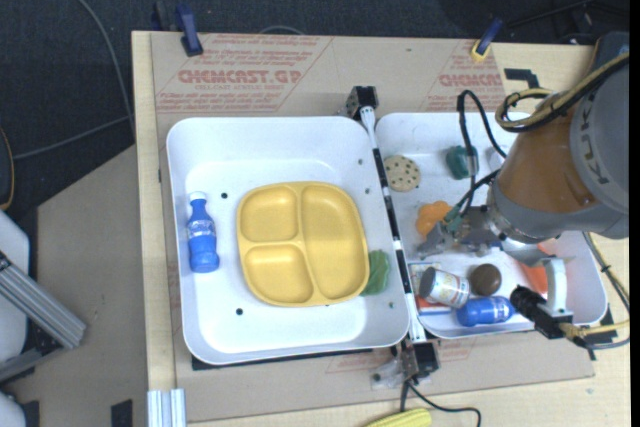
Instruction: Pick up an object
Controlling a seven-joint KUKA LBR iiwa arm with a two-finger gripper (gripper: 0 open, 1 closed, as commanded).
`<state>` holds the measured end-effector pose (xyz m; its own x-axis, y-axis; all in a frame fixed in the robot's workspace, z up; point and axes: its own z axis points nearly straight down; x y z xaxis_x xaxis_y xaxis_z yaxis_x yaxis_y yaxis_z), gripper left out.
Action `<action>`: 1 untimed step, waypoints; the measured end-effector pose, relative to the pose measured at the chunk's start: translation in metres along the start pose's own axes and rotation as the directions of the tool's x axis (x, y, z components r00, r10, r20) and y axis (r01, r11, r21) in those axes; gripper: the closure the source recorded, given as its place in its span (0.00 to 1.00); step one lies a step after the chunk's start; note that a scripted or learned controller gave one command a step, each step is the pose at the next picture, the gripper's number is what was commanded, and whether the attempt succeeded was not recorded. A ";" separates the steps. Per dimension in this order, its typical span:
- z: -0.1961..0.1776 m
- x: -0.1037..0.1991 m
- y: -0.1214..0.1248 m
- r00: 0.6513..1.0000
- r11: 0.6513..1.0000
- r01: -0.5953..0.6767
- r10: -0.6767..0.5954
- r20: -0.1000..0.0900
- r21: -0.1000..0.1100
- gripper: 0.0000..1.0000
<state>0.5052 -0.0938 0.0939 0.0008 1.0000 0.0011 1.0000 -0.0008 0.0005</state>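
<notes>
the gripper [450,233] hangs low in the right bin [590,307], beside an orange piece [436,214]; whether it is spread or pinched i cannot tell. the nearest pickable things, a small can [446,288] and a brown ball [486,278], lie just toward the bin's near edge.

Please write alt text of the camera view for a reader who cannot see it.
A grey and orange arm reaches from the right over the right bin, which holds a small can, a blue bottle, a brown ball and a perforated disc. The left bin holds a yellow divided plate and another blue bottle.
</notes>
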 end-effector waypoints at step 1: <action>0.009 -0.009 0.062 1.000 1.000 0.002 -0.002 0.002 0.000 0.00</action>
<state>0.5667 -0.1026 0.0846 -0.0007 1.0000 -0.0006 1.0000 0.0007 0.0002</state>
